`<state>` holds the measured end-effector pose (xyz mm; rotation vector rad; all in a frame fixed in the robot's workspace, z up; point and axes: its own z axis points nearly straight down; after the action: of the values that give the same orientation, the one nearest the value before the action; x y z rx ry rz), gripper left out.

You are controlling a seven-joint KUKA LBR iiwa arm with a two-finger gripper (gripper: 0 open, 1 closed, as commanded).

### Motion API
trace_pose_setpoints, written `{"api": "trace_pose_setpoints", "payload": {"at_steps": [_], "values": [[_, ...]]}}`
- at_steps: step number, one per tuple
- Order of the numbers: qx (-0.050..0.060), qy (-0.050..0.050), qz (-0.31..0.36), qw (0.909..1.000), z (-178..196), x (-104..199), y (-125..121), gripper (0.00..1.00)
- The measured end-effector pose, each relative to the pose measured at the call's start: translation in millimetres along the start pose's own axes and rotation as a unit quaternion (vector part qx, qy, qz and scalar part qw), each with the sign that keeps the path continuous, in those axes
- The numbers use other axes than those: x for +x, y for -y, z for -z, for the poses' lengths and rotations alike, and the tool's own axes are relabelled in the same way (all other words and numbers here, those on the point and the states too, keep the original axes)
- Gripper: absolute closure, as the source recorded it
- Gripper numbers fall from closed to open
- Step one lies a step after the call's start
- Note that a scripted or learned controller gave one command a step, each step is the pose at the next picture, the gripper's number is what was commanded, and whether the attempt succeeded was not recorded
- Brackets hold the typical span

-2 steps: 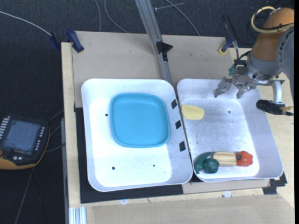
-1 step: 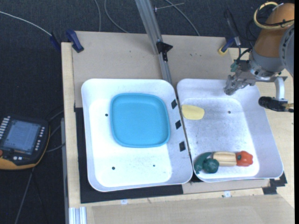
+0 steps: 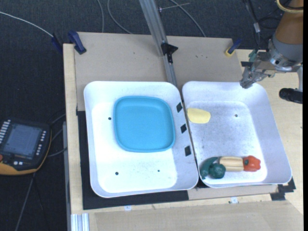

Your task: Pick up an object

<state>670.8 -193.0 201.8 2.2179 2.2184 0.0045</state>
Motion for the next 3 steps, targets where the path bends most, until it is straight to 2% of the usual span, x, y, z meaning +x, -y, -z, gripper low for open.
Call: {"api": "trace_pose_setpoints", "payload": {"at_steps": [2,3], "values": [[0.001,0.000,0.000,1.0000,76,-4,-5,1.00],[0.002,-0.001,0.002,1.0000,74,55,10,1.00]]}}
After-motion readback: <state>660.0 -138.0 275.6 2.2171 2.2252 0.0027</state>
